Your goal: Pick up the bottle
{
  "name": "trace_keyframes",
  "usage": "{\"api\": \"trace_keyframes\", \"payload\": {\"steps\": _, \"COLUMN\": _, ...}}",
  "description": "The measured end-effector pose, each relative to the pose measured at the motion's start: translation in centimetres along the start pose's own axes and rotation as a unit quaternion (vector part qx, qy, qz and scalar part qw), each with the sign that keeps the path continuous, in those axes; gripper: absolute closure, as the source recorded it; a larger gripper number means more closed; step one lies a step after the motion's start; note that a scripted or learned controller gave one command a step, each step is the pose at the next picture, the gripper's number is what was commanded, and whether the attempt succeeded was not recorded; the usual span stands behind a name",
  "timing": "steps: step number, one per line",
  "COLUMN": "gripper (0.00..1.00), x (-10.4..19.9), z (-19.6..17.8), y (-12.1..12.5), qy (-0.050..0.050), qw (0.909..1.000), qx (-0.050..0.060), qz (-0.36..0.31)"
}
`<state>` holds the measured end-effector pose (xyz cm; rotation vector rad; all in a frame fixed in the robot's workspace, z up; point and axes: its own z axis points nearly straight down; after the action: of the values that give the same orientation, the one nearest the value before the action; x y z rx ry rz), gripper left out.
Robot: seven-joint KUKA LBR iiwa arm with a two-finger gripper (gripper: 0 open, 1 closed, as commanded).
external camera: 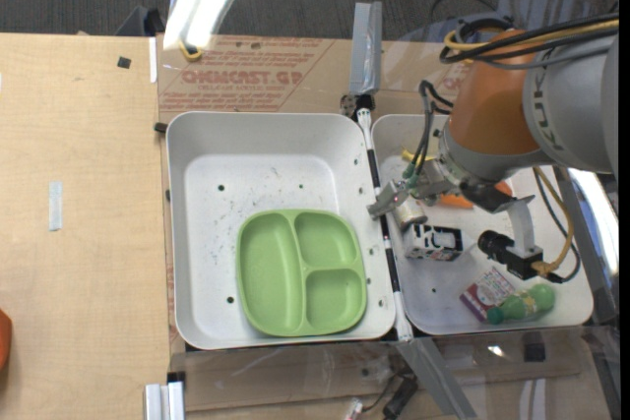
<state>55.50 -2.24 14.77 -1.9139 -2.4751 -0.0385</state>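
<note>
Bench (79, 211): light wood surface carrying two shallow white bins side by side.
Left bin (197, 211): holds a green divided plate (303, 270) with three compartments, lying flat toward the near right corner; dark specks on the bin floor.
Right bin (433, 305): holds the loose items and the arm's working end.
Arm (512, 103): grey with orange band, reaching in from the right, over the far half of the right bin.
Gripper (397, 202): low at the right bin's left wall, close to the divider between bins; whether the jaws are wide or narrow cannot be told, and nothing is visibly held.
Bottle (522, 307): green, lying on its side at the near right corner of the right bin, well apart from the gripper.
Purple packet (487, 293): just beside the bottle, on its left.
Black-and-white box (436, 242): near the bin's middle, just below the gripper.
Orange item (455, 202): partly hidden under the wrist.
</note>
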Motion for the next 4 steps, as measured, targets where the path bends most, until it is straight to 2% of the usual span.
{"api": "trace_keyframes", "payload": {"steps": 1, "gripper": 0.00, "x": -4.8, "z": -0.8, "y": 1.9, "qy": -0.013, "qw": 0.9998, "qx": 0.008, "qz": -0.012}}
{"api": "trace_keyframes", "payload": {"steps": 2, "gripper": 0.00, "x": 5.0, "z": -4.1, "y": 11.8, "qy": -0.013, "qw": 0.9995, "qx": 0.007, "qz": -0.027}}
{"api": "trace_keyframes", "payload": {"steps": 3, "gripper": 0.00, "x": 14.7, "z": 6.2, "y": 11.3, "qy": -0.013, "qw": 0.9999, "qx": 0.008, "qz": 0.000}}
{"api": "trace_keyframes", "payload": {"steps": 4, "gripper": 0.00, "x": 7.0, "z": -4.1, "y": 6.4, "qy": -0.013, "qw": 0.9997, "qx": 0.007, "qz": -0.021}}
